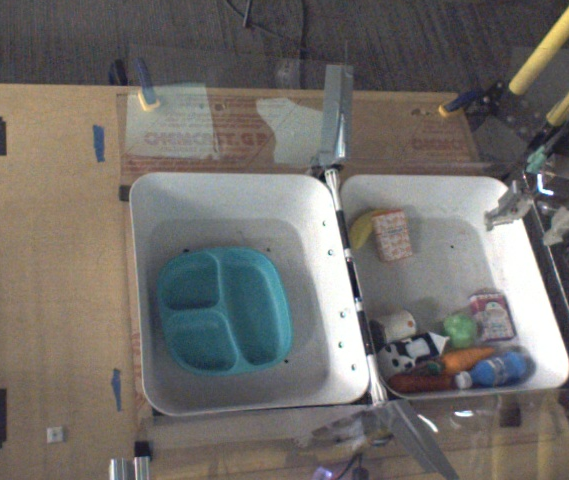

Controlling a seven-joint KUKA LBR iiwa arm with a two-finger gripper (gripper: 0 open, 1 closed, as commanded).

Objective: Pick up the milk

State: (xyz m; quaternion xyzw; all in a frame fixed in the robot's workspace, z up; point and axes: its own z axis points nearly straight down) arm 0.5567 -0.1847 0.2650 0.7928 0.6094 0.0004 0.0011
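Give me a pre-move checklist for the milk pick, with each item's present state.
1. Milk located: ok, probably the cow-patterned carton near the front edge of the right bin.
2. Milk clear of neighbours: not ok; the carrot and the cup crowd it.
3. Gripper over the milk: not ok; it is by the bin's far right rim.
4. Milk upright: cannot tell.
5. Milk held: not ok; it lies in the bin.

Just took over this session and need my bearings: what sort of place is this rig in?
Probably a robotics lab workcell, not a kitchen: two white bins sit on a taped-up cardboard bench, toy foods like a cow-patterned milk carton fill one, and carpet with cables lies behind.
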